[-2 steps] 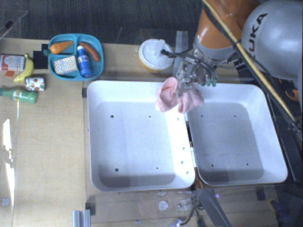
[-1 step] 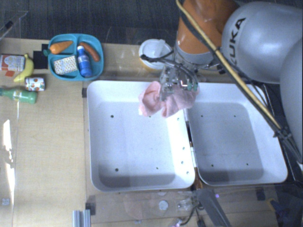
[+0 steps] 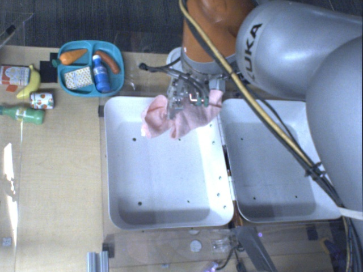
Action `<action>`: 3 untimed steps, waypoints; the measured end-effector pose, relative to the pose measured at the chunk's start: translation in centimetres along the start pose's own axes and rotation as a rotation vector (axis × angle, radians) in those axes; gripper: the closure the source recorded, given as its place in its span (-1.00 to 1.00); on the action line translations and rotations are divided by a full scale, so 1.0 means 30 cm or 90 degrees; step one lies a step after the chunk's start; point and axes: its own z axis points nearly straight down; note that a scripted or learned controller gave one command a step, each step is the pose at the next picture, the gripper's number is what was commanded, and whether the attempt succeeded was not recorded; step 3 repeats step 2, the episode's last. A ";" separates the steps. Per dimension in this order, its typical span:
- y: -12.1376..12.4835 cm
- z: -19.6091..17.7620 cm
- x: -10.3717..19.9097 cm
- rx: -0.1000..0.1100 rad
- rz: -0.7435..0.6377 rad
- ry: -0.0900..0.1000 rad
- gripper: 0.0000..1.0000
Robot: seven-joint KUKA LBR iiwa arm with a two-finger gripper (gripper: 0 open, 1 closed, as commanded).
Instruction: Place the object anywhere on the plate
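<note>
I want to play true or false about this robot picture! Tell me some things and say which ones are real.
1. A pink cloth hangs at the far edge of the left bin. True.
2. The blue divided plate sits inside the right bin. False: it rests on the bench, beyond the left bin's far left corner.
3. A yellow toy banana lies on the bench left of the plate. True.
4. The pink cloth is already on the plate. False: it is at the gripper, over the left bin.
5. The plate holds a blue bottle. True.
</note>
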 end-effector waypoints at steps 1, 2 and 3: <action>0.173 -0.010 0.010 0.000 -0.001 0.000 1.00; 0.172 -0.012 0.009 0.000 0.000 -0.001 -1.00; 0.172 -0.012 0.009 0.000 0.000 -0.001 -1.00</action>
